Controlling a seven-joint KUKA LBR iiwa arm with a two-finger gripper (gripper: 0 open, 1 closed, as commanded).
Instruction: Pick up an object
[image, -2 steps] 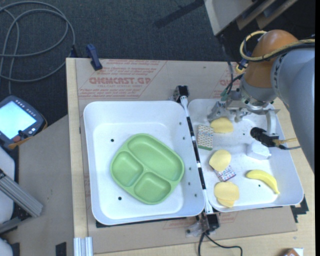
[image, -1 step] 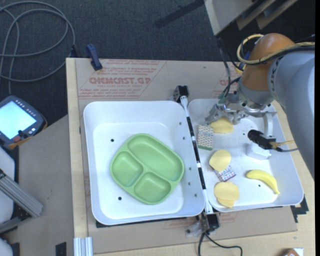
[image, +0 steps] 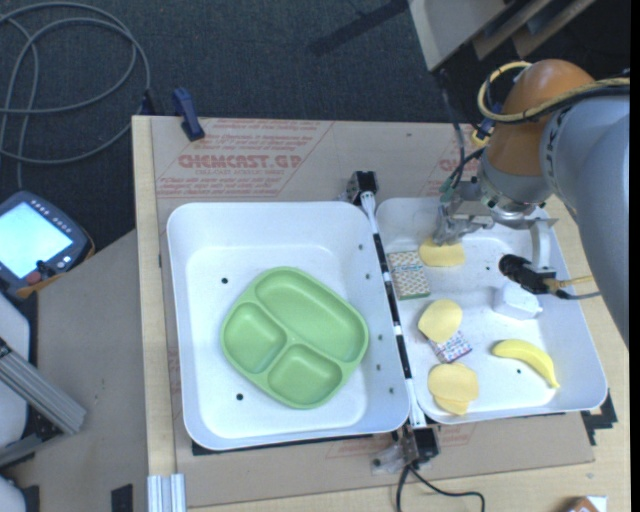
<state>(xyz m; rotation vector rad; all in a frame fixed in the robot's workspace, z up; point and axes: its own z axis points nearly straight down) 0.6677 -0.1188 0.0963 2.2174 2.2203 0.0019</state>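
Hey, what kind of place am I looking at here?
Probably a robotics lab bench: a robot arm reaches over two white bins, one holding a banana, and a handheld screen sits beside the bench.

The shallow white plastic bin on the left (image: 200, 250) carries a light green plastic plate with three compartments (image: 295, 337). In the shallow white plastic bin on the right (image: 575, 360) are a bright yellow plastic banana (image: 527, 358), a pale yellow rounded piece (image: 442, 254), a second pale yellow rounded piece (image: 441, 320), a deeper yellow rounded piece (image: 453, 385), a small packet finely checked green and white (image: 408, 272), and a small white packet speckled red and blue (image: 454, 347). The grey robot arm (image: 595, 160) wears an orange band. The tan bench board (image: 250, 160) bears red lettering.
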